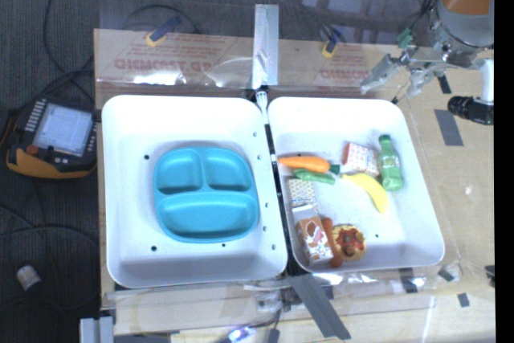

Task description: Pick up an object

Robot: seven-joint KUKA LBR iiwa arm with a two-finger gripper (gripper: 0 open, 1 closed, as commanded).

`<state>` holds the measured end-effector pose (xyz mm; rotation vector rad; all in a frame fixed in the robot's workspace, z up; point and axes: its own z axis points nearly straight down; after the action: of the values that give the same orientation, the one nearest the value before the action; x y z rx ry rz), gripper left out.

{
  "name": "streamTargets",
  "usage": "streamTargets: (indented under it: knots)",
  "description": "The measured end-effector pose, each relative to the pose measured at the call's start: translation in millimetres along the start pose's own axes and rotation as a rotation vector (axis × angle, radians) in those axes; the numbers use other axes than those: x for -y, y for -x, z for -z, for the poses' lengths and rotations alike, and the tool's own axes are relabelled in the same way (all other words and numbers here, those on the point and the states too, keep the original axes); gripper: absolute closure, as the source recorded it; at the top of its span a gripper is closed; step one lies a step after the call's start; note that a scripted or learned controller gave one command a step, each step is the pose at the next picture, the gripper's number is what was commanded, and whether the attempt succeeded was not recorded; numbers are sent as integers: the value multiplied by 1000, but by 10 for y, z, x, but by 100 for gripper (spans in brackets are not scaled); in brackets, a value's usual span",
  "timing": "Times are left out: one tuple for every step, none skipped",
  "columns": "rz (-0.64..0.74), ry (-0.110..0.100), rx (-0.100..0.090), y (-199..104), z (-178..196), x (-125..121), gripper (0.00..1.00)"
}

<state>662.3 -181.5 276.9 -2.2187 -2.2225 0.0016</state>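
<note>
Left bin (120,197): blue 3-compartment tray (207,193). Right bin (418,205): carrot (303,163), banana (371,190), green bottle (389,162), snack packets (317,238). Claw (404,80) open, gripping nothing, above surface (466,181) beyond right bin's far right corner.

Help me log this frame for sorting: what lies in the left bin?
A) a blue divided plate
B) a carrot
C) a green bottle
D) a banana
A: the blue plate sits alone in the left bin, while the banana, bottle and carrot all lie in the right bin.
</note>
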Motion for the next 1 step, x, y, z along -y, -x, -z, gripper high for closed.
streamTargets:
  knots:
    - [67,-1,1,-169,-902,352,0]
